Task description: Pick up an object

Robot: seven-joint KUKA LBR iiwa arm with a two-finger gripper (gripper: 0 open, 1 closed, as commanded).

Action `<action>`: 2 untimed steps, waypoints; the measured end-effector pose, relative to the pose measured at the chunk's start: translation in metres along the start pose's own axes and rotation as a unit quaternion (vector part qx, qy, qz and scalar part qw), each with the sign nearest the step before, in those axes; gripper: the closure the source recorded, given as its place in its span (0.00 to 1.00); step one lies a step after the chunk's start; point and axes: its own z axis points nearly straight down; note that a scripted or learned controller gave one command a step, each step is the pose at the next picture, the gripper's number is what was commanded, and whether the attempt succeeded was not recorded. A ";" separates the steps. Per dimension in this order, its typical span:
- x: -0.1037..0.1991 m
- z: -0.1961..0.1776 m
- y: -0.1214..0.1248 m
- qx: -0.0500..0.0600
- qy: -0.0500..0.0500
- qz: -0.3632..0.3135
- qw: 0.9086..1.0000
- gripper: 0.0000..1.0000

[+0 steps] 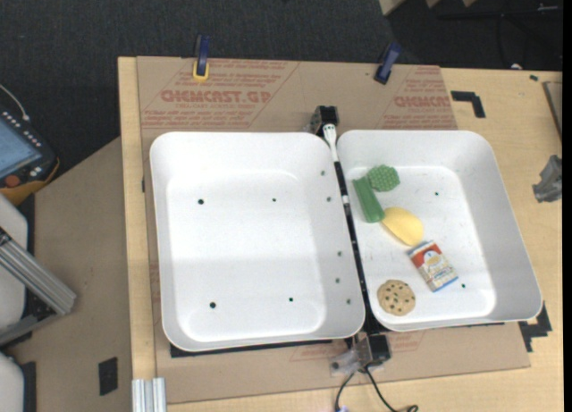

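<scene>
nearest the lens, at the low front corner of the right bin [506, 222], lies a round chocolate-chip cookie [396, 297], flat on the bin floor. just beyond it and toward the bin's outer side sits a small carton [433, 266], red and white with a blue patch, lying on its face and turned at a slant; it is close to the cookie but apart from it. further back from the carton lies a yellow lemon-shaped piece [403, 225], and its back end touches or nearly touches a long green block [367, 199] that runs along the bin's inner wall. a rounder green piece with a bumpy top [384, 178] rests against the far end of that block. all five things are gathered in the inner half of the right bin, near the seam it shares with the left bin [179, 222], whose white floor carries only a few small dark dots.

a grey fragment [548, 180], likely part of the arm, pokes in beyond the right bin's outer rim, well apart from every object; whether the gripper is wide or narrow cannot be told from it.

both bins stand on a brown cardboard sheet [268, 84] printed in red, held at its far edge by two blue clamps [202, 54].
</scene>
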 end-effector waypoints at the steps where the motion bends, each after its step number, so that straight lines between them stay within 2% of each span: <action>1: 0.058 -0.009 0.003 -0.002 -0.001 -0.003 1.000 1.00; 2: 0.077 0.018 0.003 0.000 -0.001 -0.001 1.000 1.00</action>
